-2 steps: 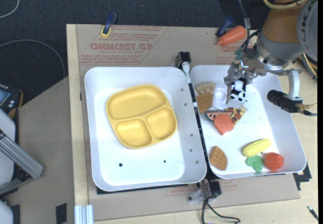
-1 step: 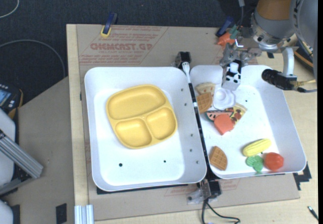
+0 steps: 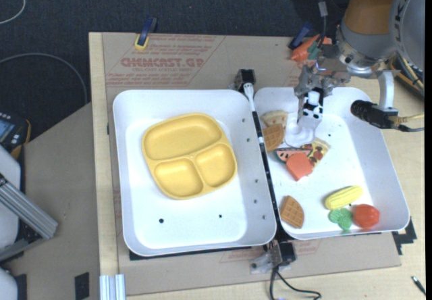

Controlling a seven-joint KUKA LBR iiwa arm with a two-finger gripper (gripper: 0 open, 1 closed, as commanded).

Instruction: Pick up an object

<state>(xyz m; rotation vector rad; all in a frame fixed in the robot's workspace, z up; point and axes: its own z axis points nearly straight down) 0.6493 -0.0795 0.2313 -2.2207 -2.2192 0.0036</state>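
Hovering over the right bin (image 3: 395, 177), the pincer (image 3: 312, 99) appears clamped on a black-and-white toy (image 3: 312, 108), lifted above the toy food clutter (image 3: 297, 157). Yellow divided plate (image 3: 189, 155) sits in the left bin (image 3: 131, 177), likely the drop side.

From my station the feed is evenly and brightly lit from above. The two white bins (image 3: 128, 157) run close to overexposed, with detail washed out along their floors. Shadows are soft and short; I see a faint one under the yellow tray (image 3: 189, 155). The dark carpet (image 3: 61, 15) beyond the bench's far edge stays dim. Focus is slightly soft throughout, with mild grain. The arm (image 3: 381, 1) at the far right corner looks a little blurred.
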